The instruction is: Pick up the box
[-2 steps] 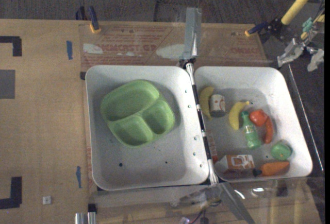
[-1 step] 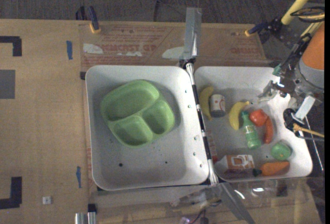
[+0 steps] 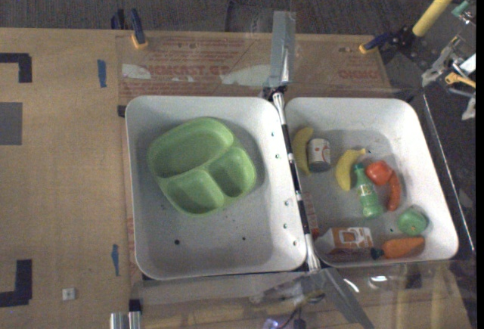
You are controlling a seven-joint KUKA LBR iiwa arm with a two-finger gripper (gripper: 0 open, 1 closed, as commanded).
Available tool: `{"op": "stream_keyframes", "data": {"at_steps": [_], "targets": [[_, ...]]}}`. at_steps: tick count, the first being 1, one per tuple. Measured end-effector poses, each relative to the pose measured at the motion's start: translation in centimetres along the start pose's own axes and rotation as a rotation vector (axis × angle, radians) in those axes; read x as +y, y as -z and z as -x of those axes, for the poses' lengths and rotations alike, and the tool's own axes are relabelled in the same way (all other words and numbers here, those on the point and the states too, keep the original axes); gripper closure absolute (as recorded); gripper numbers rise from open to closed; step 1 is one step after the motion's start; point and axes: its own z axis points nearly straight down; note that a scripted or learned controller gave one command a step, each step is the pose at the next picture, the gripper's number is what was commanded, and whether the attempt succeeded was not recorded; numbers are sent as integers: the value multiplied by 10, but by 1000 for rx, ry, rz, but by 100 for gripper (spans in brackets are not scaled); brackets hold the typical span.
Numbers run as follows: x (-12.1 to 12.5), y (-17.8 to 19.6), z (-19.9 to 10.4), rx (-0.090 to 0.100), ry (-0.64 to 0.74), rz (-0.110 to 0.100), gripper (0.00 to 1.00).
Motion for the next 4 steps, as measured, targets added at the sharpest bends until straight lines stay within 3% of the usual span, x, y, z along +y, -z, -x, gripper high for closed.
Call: {"op": "stream_keyframes", "data": {"at_steps": [1, 2, 3, 4], "targets": [[-1, 9, -4, -3, 8, 0, 100], [35, 98, -19, 0, -269, 0, 100], [35, 98, -19, 0, -269, -1, 0], [-19, -123, 27, -1, -369, -5, 0]]}}
